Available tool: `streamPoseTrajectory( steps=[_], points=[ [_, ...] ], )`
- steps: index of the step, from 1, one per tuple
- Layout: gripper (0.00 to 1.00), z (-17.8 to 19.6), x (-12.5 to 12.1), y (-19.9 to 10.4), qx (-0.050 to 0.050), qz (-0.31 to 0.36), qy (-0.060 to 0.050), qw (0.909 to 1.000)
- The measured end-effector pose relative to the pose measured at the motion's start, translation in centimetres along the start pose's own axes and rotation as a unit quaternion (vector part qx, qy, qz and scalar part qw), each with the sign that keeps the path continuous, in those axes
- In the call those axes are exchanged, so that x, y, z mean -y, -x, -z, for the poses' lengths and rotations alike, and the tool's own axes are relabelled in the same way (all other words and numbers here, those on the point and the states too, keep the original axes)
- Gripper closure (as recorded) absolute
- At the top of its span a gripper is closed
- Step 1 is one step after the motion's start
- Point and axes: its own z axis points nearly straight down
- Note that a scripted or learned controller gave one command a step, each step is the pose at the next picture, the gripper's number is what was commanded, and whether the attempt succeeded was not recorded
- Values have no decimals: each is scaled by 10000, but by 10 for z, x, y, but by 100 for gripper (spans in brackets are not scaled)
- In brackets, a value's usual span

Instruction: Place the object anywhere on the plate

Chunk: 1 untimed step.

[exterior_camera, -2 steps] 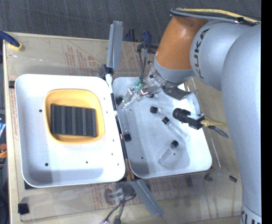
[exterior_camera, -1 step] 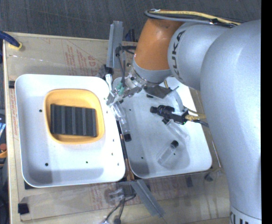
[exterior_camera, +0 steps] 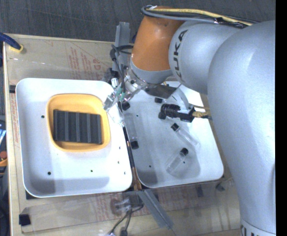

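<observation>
A yellow plate (exterior_camera: 77, 102) with rounded corners lies in the left bin (exterior_camera: 59, 178), and a dark ribbed rectangle (exterior_camera: 79, 127) covers its middle. My gripper (exterior_camera: 114, 100) hangs at the plate's upper right corner, over the left bin's right wall near the divider between the bins. What it holds, if anything, is too blurred to tell. In the right bin (exterior_camera: 207, 168) lie a clear vial with a black cap (exterior_camera: 180, 156) and several small black pieces (exterior_camera: 175, 127).
The grey arm with its orange band (exterior_camera: 153, 43) covers the back and right side of the right bin. Another small black piece (exterior_camera: 134, 144) lies by the divider. Clamps and cables (exterior_camera: 128, 208) sit at the bench's front edge.
</observation>
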Motion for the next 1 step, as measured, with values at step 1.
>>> streamPoseTrajectory(
  steps=[1],
  points=[
    [0,0,0,0,1,-1,0,10000]
  ],
)
